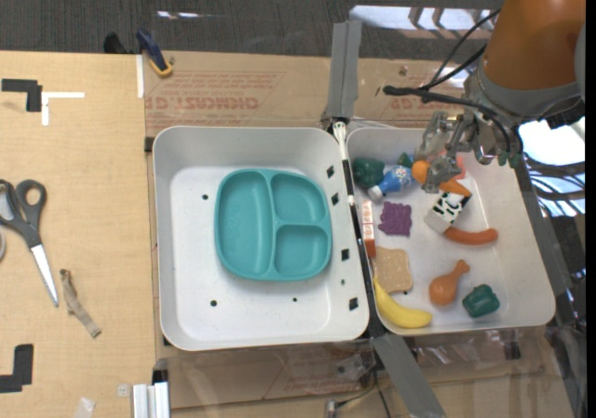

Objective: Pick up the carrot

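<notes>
Over the far part of the right white bin [531, 249], the grey two-finger gripper [445, 163] hangs just above a small orange carrot [453, 188], whether its fingers are spread or pressed together I cannot tell.

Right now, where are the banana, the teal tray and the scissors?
banana [402, 310]: camera view, middle of its curved body.
teal tray [244, 221]: camera view, floor of its big left compartment.
scissors [30, 225]: camera view, near the pivot.
</notes>
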Controlling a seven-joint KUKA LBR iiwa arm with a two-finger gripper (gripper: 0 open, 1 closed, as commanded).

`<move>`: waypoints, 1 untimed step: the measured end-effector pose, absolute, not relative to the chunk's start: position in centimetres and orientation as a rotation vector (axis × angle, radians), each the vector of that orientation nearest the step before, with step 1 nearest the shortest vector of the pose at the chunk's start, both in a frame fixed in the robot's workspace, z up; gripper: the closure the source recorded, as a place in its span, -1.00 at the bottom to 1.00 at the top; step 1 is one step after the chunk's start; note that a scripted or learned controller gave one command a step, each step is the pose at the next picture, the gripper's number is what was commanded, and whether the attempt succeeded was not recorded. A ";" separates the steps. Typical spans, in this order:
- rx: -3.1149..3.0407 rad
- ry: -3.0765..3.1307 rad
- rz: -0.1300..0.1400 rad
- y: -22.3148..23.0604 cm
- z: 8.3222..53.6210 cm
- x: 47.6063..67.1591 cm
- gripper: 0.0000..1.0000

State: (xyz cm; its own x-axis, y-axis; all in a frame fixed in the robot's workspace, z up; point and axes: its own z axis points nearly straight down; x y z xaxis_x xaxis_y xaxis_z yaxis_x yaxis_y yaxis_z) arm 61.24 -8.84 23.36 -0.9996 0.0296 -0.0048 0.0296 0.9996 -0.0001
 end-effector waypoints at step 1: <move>-0.505 3.098 -0.002 -9.8 9.2 55.8 1.00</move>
State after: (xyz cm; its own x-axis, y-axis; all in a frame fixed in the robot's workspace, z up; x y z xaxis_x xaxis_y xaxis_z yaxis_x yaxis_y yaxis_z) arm 55.80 -9.83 9.25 -0.9483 -0.3173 -0.0022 -0.3173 0.9483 -0.0016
